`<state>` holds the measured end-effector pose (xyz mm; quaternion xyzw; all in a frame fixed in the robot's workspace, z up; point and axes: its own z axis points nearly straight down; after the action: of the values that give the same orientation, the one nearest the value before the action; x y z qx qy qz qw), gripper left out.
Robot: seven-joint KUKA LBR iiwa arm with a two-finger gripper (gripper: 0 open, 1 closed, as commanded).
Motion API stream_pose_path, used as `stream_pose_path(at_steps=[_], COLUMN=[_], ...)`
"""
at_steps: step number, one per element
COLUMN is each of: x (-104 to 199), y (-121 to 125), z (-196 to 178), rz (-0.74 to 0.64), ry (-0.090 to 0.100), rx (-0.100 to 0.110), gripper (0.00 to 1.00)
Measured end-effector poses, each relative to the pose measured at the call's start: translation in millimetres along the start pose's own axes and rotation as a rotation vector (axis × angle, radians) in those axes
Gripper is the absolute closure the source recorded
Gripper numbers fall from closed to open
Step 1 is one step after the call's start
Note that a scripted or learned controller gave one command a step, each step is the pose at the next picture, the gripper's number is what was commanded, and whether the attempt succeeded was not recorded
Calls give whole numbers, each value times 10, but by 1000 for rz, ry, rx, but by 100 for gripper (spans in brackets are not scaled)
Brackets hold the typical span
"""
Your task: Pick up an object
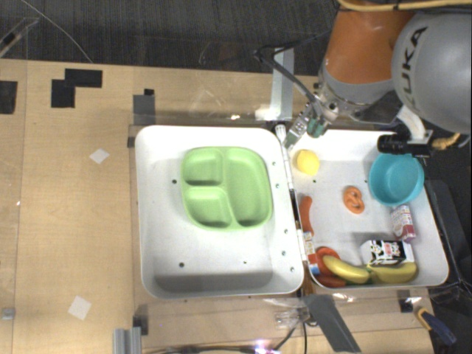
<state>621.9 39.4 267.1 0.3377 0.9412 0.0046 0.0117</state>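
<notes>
My gripper (307, 127) hangs over the far left corner of the right bin (435, 271), just above and behind a yellow ball (307, 161). Its fingers look open, with nothing between them. Also in this bin are a blue bowl (396, 179), a small orange pretzel-like piece (354, 199), a red sausage (305, 216) along the left wall, a small pink-labelled bottle (403, 222), a black and white carton (387, 251) and two bananas (369, 271) at the front. The grey arm with its orange band (365, 32) reaches in from the upper right.
The left bin (158, 257) holds a green divided plate (225, 186). A ridge (289, 198) separates the two bins. A small red item (318, 259) lies by the bananas. Bare wooden bench (66, 198) stretches to the left.
</notes>
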Motion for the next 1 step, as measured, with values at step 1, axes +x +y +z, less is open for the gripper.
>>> stream_pose_path(at_steps=[1], x=[367], y=[-580], z=[-71], rz=[66], ry=[13], rx=[12], gripper=[100])
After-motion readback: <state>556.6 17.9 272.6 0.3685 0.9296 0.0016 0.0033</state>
